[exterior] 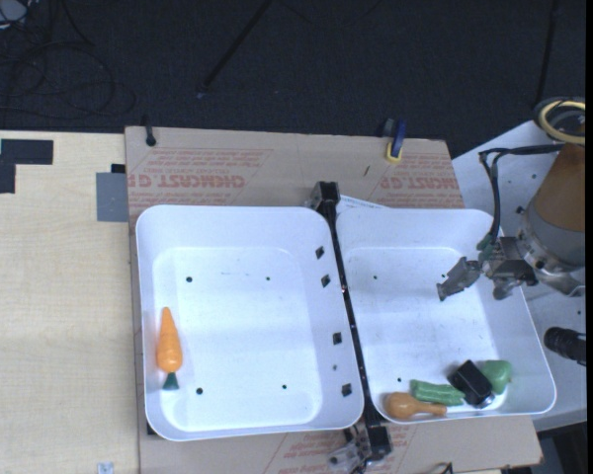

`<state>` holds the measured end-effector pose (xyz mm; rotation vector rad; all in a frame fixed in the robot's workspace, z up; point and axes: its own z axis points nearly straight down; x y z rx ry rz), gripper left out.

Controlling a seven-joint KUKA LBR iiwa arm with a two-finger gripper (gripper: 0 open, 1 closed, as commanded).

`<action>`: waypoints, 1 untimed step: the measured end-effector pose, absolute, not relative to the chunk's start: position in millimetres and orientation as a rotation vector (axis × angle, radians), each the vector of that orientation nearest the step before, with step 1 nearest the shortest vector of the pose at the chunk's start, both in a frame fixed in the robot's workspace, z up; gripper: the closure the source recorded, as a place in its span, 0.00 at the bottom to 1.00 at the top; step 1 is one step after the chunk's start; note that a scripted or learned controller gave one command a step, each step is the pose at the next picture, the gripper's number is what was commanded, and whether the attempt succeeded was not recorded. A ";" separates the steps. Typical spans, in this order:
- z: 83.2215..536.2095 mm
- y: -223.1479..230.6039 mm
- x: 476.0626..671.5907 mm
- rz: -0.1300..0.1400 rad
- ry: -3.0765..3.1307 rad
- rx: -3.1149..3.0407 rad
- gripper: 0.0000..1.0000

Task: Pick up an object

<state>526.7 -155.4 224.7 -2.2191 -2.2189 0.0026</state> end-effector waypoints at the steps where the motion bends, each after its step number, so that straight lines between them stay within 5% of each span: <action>1: 141.7 -79.2 614.0 -0.001 -2.229 -2.209 0.00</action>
